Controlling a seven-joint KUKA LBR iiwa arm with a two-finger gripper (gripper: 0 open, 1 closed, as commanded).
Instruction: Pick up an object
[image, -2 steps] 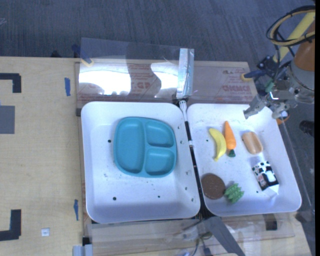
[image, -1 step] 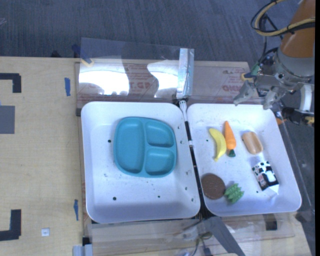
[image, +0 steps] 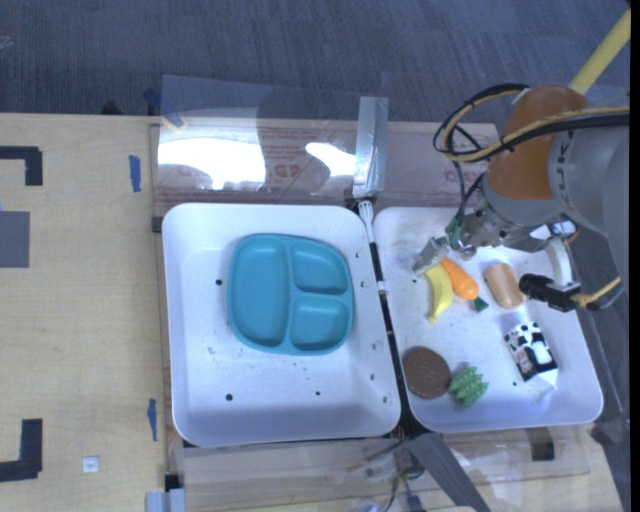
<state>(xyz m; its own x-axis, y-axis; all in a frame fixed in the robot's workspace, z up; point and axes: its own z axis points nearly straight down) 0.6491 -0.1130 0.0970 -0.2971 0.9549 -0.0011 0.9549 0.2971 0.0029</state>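
Observation:
My gripper (image: 438, 251) hangs over the back left part of the right bin (image: 570, 400), just above the top end of a yellow banana (image: 437, 291). An orange carrot (image: 462, 280) lies against the banana's right side. A tan bun (image: 503, 285) sits further right, under the arm's wrist. Nearer the front lie a brown round cookie (image: 427, 371), a green broccoli piece (image: 466, 386) and a black-and-white carton (image: 529, 350). The grey arm with its orange band (image: 535, 140) reaches in from the upper right.
The left bin (image: 190, 390) holds a blue divided plate (image: 290, 293). A ridge (image: 385, 330) separates the two bins. A clear panel and metal bracket (image: 370, 150) stand behind the bins. Cables (image: 470, 130) loop off the wrist.

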